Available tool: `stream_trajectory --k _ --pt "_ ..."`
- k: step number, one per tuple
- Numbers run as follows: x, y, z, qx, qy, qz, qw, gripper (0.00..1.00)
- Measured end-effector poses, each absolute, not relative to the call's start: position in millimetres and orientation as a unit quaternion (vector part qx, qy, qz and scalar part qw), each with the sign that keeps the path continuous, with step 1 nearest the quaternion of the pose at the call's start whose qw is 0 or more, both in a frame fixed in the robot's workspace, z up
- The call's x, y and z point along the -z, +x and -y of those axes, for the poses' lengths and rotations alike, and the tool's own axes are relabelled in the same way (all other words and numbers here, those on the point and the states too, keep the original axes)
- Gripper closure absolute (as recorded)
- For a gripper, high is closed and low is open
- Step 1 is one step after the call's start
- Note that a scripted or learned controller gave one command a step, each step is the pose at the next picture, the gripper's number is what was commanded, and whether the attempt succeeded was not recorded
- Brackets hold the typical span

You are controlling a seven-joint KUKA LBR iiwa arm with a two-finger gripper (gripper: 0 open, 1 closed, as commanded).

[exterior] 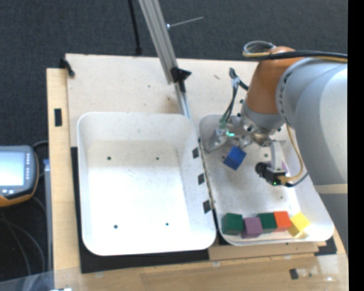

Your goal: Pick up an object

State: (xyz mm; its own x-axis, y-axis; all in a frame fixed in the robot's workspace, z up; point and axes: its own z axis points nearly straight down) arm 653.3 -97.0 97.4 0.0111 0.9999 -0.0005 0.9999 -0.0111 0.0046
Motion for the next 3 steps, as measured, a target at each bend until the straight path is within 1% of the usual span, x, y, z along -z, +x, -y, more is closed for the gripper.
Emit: stream_trajectory --k 1,2,3 --pt "-109.1 654.2 99.3 -0.0028 0.713 -0.701 0.004 1.00" --pt "-240.0 609.8 188.1 -0.0011 0.709 -0.705 0.006 1.00" --pt "-234.3 609.6 184.6 0.0002 0.707 -0.707 0.002 0.00"
